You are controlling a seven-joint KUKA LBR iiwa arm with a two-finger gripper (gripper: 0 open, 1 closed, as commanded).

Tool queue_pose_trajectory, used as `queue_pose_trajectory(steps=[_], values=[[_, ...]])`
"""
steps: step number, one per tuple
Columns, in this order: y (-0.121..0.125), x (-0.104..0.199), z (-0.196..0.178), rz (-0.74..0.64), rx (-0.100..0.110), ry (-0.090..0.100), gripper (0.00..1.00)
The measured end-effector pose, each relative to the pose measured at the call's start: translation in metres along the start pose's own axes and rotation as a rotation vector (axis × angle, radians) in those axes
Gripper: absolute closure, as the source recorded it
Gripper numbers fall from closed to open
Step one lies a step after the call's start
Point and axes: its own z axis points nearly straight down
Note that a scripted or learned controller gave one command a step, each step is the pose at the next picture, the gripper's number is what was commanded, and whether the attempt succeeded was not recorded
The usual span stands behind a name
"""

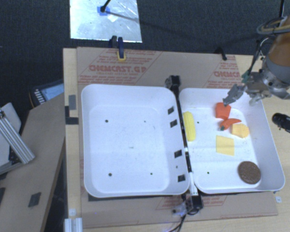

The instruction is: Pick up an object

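In the right bin lie a yellow corn cob by the left wall, an orange-red piece, a small carrot, an orange-yellow chunk, a flat yellow slice and a brown round cookie. My gripper hangs over the bin's upper right part, its tip just above and to the right of the orange-red piece. Nothing is visibly held.
The left bin stands beside the right one, with black clips along the shared edge. A foil sheet lies behind the bench. A metal frame stands at the far left.
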Motion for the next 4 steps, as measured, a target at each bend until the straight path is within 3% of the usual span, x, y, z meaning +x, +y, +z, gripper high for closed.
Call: queue_pose_trajectory(steps=[1,2,3,4], values=[[0.039,-0.045,-0.072,0.003,-0.010,-0.005,0.00],[0.043,-0.066,-0.135,0.003,-0.007,-0.004,0.00],[0.038,-0.065,-0.202,-0.001,-0.008,-0.003,0.00],[-0.019,-0.066,-0.298,0.003,-0.012,-0.005,0.00]])
